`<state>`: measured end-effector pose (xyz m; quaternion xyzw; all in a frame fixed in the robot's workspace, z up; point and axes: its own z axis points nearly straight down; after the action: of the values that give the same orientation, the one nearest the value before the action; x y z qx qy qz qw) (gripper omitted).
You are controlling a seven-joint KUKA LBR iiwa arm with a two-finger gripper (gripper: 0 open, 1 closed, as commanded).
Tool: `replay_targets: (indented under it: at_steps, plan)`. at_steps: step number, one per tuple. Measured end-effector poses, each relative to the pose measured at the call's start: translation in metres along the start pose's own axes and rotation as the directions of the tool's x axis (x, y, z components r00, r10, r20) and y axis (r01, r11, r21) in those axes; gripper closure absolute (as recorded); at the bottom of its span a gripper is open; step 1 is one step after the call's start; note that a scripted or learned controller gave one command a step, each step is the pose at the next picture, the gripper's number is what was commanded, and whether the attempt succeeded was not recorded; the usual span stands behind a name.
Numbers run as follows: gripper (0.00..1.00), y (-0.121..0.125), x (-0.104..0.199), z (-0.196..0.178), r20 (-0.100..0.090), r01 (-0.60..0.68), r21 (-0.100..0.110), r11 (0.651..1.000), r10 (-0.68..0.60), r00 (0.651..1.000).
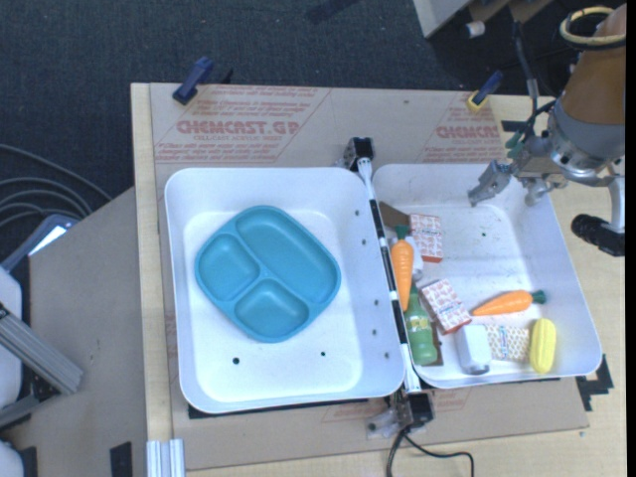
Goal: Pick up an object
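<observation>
White plastic everywhere: two shallow bins side by side on a bench (248, 127) faced with printed brown sheet. Left bin (189, 197) holding a blue sectioned tray (266, 272) at frame centre-left. Right bin (566, 296) carrying the clutter, all gathered along its left wall and lower edge.

Gripper (509, 183) hanging at upper right of the frame, over the bare upper part of the right bin, below the orange-banded wrist. Two grey fingers (487, 184) spread apart, nothing between them.

Candidates, all well below and left of the gripper: an orange carrot (401, 266) lying lengthwise against the divider; a second carrot (505, 304) lying almost level at lower right, with bare floor above it; a yellow corn-like piece (543, 346) just below that; a green bottle (422, 338) near the bottom left corner of the bin; small red-and-white packets (445, 304) scattered between.

Best bet, probably, the second carrot: apart from the walls, open on its upper side. Likely a hollow toy, so light, stiff, smooth and rounded, apt to roll or squirt out of a pinch. Worth closing across the thick middle, fingers square to its long axis, not on the taper or the green tip. Flat packets likely harder to lift off the floor.
</observation>
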<state>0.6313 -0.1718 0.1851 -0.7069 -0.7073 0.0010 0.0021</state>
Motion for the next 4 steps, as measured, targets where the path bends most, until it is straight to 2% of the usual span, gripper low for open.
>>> replay_targets:
  at_steps: [1,2,3,4]
  plan:
    - [0.0,-0.047,0.055,0.099,0.001,0.0,-0.006,1.0,0.0,1.0]
    - [0.0,-0.097,0.074,0.103,0.002,-0.002,-0.002,1.0,0.002,1.0]
    - [1.0,-0.097,0.074,0.094,0.001,-0.002,-0.001,1.0,0.002,1.0]
    - [1.0,-0.109,0.102,0.002,0.001,0.0,-0.002,1.0,0.0,1.0]
